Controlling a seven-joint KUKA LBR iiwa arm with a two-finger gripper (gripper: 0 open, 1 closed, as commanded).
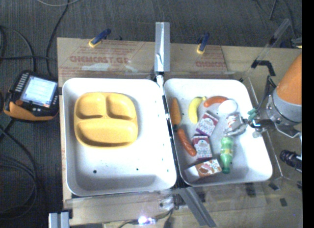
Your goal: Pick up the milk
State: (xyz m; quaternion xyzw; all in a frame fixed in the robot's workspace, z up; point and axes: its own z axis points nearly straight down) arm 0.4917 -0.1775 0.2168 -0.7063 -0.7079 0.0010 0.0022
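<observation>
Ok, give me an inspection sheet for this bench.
Surface: two white bins side by side on a board; left bin, right bin.
Job's things: several small cartons in the right bin; which is the milk I cannot tell.
Clutter: yellow tray in left bin; banana, green bottle, carrot in right bin.
Gripper: gripper low over right bin; grip unclear.
Cables: loose on the floor, top and left.
Surroundings: pendant at left; clamps on the board.
</observation>
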